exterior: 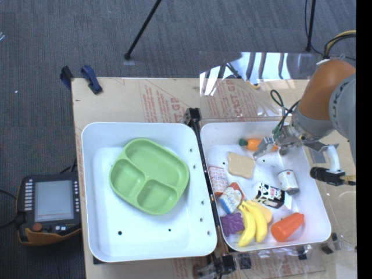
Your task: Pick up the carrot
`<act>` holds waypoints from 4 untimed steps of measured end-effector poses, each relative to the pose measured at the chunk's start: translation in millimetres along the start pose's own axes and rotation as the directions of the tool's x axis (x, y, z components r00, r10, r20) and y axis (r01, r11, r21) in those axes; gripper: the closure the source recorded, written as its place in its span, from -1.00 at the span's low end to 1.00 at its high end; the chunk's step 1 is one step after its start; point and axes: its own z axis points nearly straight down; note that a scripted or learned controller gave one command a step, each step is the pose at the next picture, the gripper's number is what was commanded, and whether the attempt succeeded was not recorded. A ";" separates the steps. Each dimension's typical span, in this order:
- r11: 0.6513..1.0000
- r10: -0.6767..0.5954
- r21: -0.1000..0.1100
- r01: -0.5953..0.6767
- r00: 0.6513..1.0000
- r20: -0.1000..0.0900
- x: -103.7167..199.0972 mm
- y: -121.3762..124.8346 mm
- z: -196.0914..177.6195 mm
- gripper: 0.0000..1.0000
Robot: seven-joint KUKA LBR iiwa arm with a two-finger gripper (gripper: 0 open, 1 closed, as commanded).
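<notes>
At the right of your frame you see the grey arm (343, 106) with its rounded orange band, black cables looping over it.

Carrot (252, 143): small, orange w/ green leafy top at its left end. Lies flat on the floor of the right bin (212, 133), near the bin's far wall, approx. horizontal, just behind the bread slice (240, 165).
</notes>
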 end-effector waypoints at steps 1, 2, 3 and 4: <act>0.963 0.271 0.002 -0.271 0.963 -0.007 2.8 1.4 -0.6 -1.00; 0.917 0.400 0.001 -0.400 0.917 0.001 2.3 -0.6 -19.9 -1.00; 0.824 0.566 0.025 -0.566 0.824 0.000 7.8 -4.0 2.7 -1.00; 0.714 0.700 0.033 -0.700 0.714 0.008 9.7 -6.8 4.5 -1.00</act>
